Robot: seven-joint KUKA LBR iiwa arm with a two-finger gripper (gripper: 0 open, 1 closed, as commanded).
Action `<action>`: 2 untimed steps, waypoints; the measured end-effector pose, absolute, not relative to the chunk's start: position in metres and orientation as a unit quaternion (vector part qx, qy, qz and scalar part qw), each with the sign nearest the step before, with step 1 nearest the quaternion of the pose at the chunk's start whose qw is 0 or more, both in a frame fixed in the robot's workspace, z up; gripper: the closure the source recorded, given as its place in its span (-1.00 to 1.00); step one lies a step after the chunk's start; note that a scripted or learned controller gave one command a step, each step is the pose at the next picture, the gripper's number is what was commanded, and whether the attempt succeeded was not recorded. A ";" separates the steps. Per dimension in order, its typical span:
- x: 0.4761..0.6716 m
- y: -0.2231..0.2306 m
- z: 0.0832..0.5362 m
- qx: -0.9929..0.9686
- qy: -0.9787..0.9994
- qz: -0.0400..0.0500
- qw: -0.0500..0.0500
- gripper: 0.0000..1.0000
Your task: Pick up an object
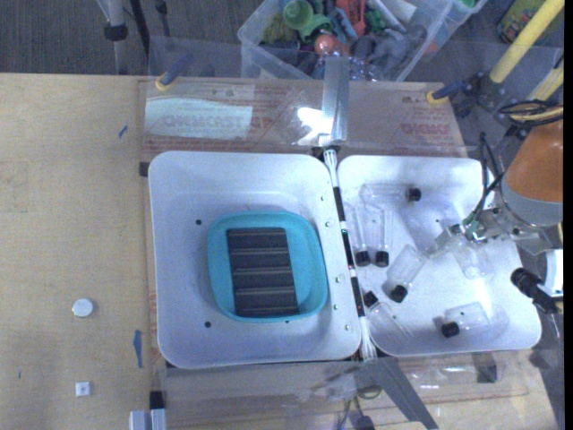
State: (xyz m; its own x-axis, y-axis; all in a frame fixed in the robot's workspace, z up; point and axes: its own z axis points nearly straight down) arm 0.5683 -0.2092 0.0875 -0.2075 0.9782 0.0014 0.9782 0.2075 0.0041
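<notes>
On your far left the bare wooden counter [63,195] carries a small white disc [82,308] well apart from everything else, so you can ignore it. Next comes the left bin [179,186], where a teal tray [219,240] lies flat in the middle with a dark ribbed block [262,271] seated inside it; that pair looks parked there as a single unit, not scattered for picking. Cross the divider and you reach the right bin [448,173], where the likely targets are: several clear vials with black caps [372,240] lie on their sides, strewn loosely, two just beside the divider, one near the back wall and one [464,318] near the front edge. They appear tipped and spread so that a grasp can come down on any of them. At the right, the arm [537,173] reaches in over this bin, and the gripper [470,231] sits low among the clear vials near the bin's middle right. You cannot tell from this view whether the jaws are released or clenched, since clear plastic and cabling blur them.
</notes>
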 end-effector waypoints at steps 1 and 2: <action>0.570 -0.211 0.099 0.630 0.776 0.003 0.005 1.00; 0.607 -0.172 0.116 0.677 0.736 0.000 0.002 1.00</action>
State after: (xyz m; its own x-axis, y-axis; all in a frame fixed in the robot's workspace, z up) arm 0.6072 -0.1719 0.1159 -0.0846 0.9964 -0.0022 0.9964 0.0846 0.0031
